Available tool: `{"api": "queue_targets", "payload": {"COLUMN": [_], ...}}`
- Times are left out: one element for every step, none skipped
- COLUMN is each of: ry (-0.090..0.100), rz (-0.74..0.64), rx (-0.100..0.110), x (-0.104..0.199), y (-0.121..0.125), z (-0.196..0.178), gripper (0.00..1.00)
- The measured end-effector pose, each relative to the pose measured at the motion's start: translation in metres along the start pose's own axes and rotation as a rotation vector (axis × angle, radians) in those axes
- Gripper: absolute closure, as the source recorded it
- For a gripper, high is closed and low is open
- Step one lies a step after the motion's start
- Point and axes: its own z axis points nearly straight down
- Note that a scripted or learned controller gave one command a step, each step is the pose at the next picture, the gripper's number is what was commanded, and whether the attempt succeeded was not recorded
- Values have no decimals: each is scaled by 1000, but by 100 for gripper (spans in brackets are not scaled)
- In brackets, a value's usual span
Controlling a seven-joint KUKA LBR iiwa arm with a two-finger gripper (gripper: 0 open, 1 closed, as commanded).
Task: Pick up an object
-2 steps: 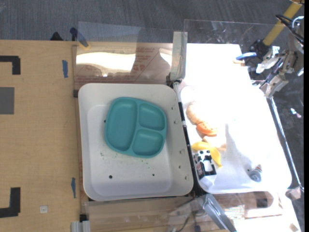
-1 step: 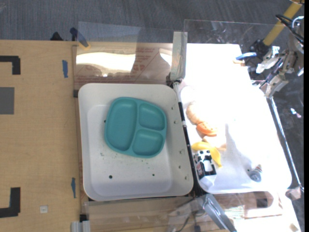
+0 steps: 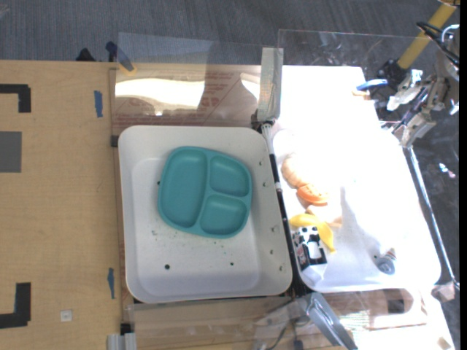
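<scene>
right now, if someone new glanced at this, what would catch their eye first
The teal divided plate stands out most, lying in the middle of the left bin. Next come the small orange and yellow objects clustered along the left edge of the brightly lit right bin. The gripper sits at the upper right, off that bin's far corner.

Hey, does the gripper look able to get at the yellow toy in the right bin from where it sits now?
Probably yes. The gripper sits at the right bin's far right corner, and the yellow toy lies uncovered near the left wall, with an orange piece just beyond it.
</scene>
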Motion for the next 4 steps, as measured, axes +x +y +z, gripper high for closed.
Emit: {"api": "queue_targets", "payload": {"ry": [14, -4, -13, -6], "rz": [198, 195, 243, 499], "rx": [1, 2, 2, 1], "x": [8, 4, 11, 15], "y": [-3, -1, -2, -2], "z": [180, 165, 59, -33], "gripper": [0, 100, 100, 100]}}
